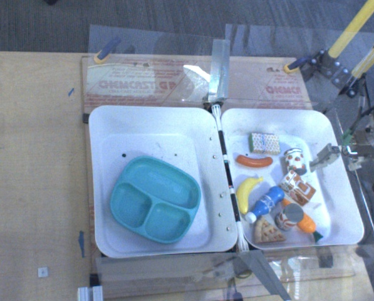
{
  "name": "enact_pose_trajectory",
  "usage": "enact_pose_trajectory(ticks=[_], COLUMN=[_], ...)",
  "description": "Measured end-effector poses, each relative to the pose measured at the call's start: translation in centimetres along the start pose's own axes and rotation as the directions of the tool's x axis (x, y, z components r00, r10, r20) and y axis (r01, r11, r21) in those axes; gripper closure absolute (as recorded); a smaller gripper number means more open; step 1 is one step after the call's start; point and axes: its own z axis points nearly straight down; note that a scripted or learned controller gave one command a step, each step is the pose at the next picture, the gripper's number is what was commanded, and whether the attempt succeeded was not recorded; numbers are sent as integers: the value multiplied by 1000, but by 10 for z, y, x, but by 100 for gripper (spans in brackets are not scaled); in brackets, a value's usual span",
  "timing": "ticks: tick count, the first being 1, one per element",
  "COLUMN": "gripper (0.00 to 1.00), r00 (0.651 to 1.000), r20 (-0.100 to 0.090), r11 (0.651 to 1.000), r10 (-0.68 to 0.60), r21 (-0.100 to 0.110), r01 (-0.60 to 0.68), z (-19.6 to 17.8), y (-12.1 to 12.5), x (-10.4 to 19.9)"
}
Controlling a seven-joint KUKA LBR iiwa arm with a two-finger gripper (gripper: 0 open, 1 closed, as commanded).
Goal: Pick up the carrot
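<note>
Wooden bench (30,168), two white bins – carrot (304,223) low in right bin (337,137), touching a can (291,216). Gripper (327,155) above that bin's right side – jaw state impossible to tell.

A: How is the light?

B: Even, cool and bluish, fairly bright. The white bins (105,130) nearly wash out. A glare patch sits on the clear sheet (196,77) toward twelve o'clock.

A: Shadows?

B: Soft; a faint one hugs the teal tray (154,198) at its six o'clock edge.

A: Sharpness?

B: Mildly soft and grainy throughout, blurrier at three o'clock.
</note>
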Motion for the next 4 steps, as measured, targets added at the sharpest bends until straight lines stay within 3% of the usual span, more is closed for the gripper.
enact_pose_trajectory(ticks=[1,2,3,4], gripper=[0,0,100,100], r00=[1000,982,982,1000], r20=[1,13,21,1], r11=[1000,981,982,1000], r10=[-3,-191,-188,0], r21=[-1,-17,-24,-1], r01=[3,191,189,0], z=[71,120,109,4], y=[-48,-44,-42,-19], x=[7,52,49,93])
